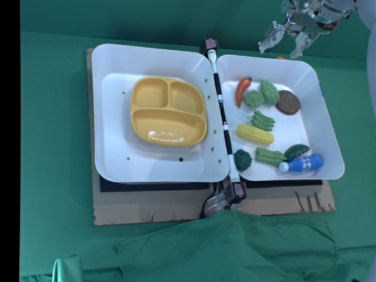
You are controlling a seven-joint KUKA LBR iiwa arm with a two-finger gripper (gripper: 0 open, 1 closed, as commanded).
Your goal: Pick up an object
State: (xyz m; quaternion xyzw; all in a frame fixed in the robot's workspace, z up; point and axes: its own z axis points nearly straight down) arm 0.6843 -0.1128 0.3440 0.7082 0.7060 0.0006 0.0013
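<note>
Gripper [286, 43] at one o'clock, jaws spread and holding nothing; right bin [314, 78] holds ten toy foods, left bin [111, 69] one yellow tray [168, 111].

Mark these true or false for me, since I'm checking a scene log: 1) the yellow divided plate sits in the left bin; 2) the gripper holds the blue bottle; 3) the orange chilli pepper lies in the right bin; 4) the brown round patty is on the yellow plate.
1) True: the yellow three-compartment plastic plate lies in the left white bin.
2) False: the two-finger gripper hangs open above the far edge of the right white bin, with nothing between its fingers; the blue plastic bottle lies in that bin's near corner.
3) True: the orange chilli pepper lies near the divider.
4) False: the brown round patty lies in the right bin.
</note>
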